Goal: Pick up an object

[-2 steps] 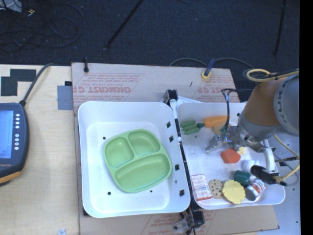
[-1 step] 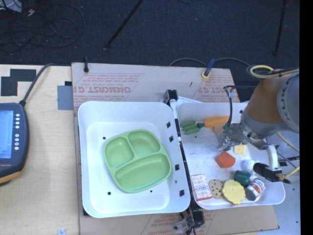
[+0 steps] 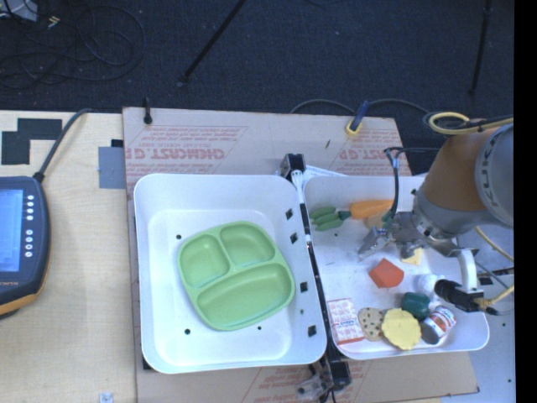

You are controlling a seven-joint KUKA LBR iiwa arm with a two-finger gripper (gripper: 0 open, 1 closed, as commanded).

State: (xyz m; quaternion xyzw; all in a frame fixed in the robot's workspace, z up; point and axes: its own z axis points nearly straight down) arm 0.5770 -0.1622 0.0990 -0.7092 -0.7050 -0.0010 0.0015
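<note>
Gripper (image 3: 379,242) fingers apart, holding nothing, just above the orange block (image 3: 386,273) in the right bin (image 3: 478,336); center over it, descend, then close.

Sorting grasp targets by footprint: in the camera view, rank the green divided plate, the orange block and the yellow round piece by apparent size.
1. green divided plate, by far largest.
2. yellow round piece and orange block: look alike, so unranked.
</note>
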